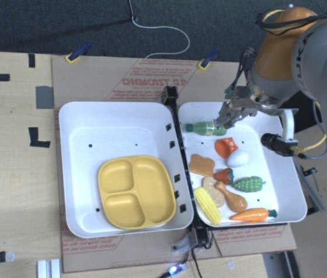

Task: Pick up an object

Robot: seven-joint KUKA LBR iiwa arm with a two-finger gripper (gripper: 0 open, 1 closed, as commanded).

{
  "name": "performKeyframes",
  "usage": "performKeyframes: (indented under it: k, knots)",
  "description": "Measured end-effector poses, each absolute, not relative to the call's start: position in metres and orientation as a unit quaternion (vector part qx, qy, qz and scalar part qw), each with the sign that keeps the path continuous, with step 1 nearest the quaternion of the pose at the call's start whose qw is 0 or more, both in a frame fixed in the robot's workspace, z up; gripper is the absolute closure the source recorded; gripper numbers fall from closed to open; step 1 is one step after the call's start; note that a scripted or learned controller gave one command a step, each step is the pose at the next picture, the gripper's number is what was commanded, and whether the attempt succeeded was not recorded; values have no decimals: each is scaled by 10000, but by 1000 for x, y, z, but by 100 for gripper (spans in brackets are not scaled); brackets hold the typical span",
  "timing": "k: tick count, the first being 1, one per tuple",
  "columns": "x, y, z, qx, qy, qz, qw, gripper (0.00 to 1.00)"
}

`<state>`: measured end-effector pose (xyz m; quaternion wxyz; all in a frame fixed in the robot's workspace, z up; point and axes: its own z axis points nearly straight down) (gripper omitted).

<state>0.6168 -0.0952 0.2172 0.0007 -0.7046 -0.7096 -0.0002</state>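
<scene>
My gripper [226, 119] hangs low over the back of the right bin [284, 172], right at the cap end of a green bottle [203, 128] that lies on its side by the divider. Just in front of it sit a red pepper [226, 147] and a white egg [239, 158]. Further forward lie a brown bread slice [202, 165], a small red piece [224, 175], a bumpy green vegetable [248, 184], a drumstick [232, 196], a corn cob [207, 205] and a carrot [250, 215]. Nothing is seen lifted off the bin floor.
The left bin [88, 126] holds a yellow divided plate [135, 191] toward its front. The grey and orange arm [285, 45] comes in from the upper right. A black fixture [279, 143] sits at the right bin's far wall.
</scene>
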Motion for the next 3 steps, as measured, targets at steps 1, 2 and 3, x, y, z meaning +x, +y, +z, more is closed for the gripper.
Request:
performKeyframes:
  k: [1, 2, 3]
  knots:
    - [638, -60, 232, -7050, -7092, -8, 0, 100]
    - [641, -75, 214, -7070, -7072, 15, 2, 100]
    - [631, -69, 219, -7070, -7072, 11, 2, 100]
